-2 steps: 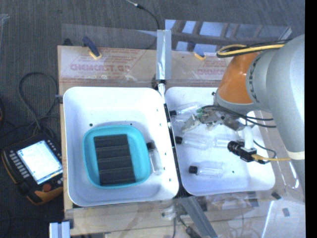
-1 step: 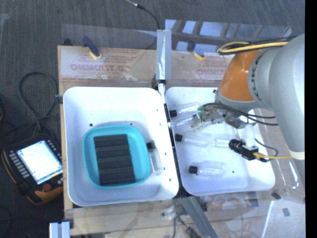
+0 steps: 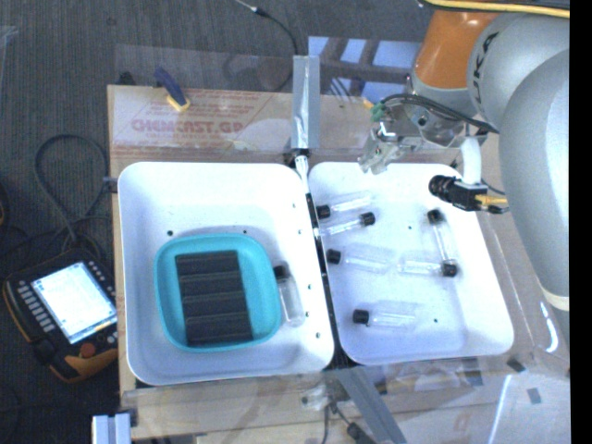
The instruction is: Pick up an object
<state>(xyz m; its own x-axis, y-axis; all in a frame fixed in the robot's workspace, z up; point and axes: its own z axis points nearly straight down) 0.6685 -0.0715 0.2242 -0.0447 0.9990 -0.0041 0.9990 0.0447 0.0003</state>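
Note:
Several clear vials with black caps lie scattered in the right bin [image 3: 481, 336]: one vial [image 3: 344, 208] near its far left corner, another vial [image 3: 384, 317] near the front, a third vial [image 3: 440, 236] at the right. A single vial [image 3: 288, 291] lies in the left bin [image 3: 148, 188], beside a teal tray [image 3: 166, 271]. My gripper [image 3: 377, 154] hangs over the far edge of the right bin, above and behind the vials, touching none of them. Nothing shows in its grasp.
The teal tray holds a black ribbed insert [image 3: 215, 296] and takes up most of the left bin's floor. A metal post [image 3: 304, 100] stands behind the wall between the two bins. The arm's grey body [image 3: 546, 109] looms over the right bin's right side.

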